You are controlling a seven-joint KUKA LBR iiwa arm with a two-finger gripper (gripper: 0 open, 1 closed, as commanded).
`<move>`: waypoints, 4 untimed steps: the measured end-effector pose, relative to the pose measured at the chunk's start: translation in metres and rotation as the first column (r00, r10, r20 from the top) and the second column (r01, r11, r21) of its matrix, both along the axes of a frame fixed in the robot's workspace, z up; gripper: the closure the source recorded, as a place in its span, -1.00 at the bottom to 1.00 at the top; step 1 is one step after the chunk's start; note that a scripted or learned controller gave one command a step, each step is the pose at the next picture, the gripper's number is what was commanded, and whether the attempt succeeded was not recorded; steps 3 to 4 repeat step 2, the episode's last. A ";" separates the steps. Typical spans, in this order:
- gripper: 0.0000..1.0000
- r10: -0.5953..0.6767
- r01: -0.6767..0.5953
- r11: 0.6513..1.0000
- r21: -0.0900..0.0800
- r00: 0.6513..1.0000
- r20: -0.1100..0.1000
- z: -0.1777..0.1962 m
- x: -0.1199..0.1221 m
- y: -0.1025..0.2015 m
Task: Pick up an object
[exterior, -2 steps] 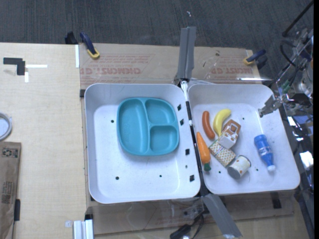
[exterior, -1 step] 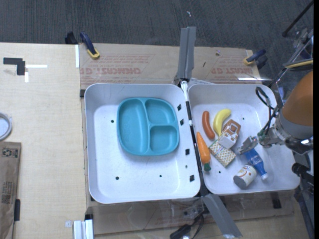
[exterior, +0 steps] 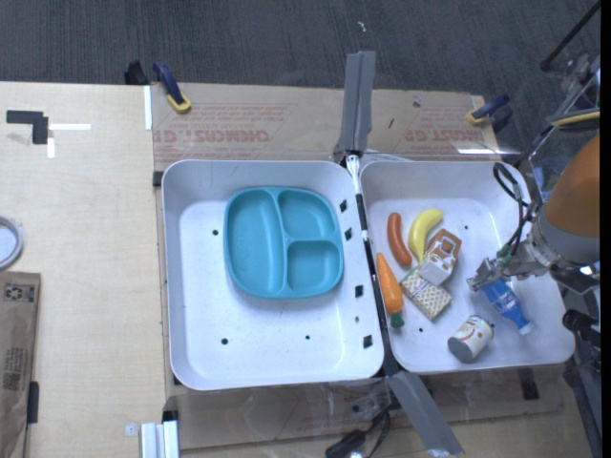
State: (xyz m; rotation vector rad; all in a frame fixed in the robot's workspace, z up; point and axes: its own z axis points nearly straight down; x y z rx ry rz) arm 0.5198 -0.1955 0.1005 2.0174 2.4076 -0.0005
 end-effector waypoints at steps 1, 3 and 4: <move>1.00 0.068 -0.068 0.998 0.000 0.998 0.000 0.105 0.019 0.059; 1.00 0.079 -0.079 0.997 0.000 0.997 -0.002 0.092 0.027 0.056; 1.00 0.079 -0.079 0.997 0.000 0.997 -0.002 0.092 0.027 0.056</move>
